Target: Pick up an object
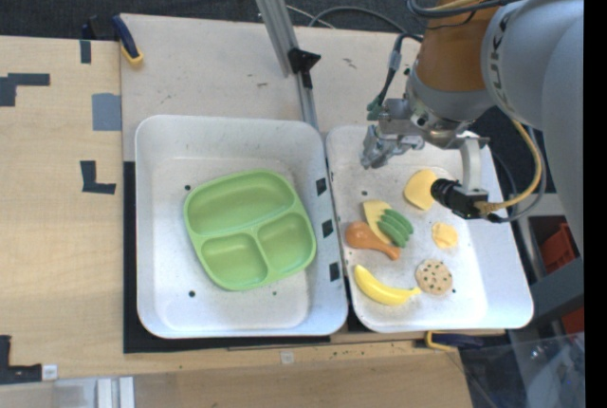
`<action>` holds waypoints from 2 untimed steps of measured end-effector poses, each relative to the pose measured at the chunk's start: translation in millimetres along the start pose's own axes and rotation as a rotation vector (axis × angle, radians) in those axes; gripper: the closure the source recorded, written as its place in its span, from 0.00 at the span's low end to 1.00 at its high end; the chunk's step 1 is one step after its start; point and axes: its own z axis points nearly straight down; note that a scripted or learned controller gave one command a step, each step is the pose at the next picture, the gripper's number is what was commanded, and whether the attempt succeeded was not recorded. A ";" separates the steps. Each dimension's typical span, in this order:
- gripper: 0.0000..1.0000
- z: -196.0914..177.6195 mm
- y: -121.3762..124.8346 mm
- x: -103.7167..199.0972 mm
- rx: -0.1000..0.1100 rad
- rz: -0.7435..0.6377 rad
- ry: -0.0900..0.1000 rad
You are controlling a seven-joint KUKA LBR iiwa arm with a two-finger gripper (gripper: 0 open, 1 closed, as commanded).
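Reaching from the right, the claw [376,153] hangs over the right bin's [493,302] upper left corner.

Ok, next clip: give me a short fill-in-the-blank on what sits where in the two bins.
1. The green divided tray lies in the ____ bin.
2. The tray has ____ compartments.
3. The banana lies beside the round ____ in the right bin.
4. The gripper hangs over the ____ bin, near its far edge.

Missing words: left; three; cookie; right.
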 end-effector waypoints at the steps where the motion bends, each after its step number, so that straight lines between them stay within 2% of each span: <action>1: 1.00 10.6 -21.3 52.6 0.003 -0.005 0.001; 2: 1.00 -4.3 -39.7 103.7 0.000 -0.006 0.002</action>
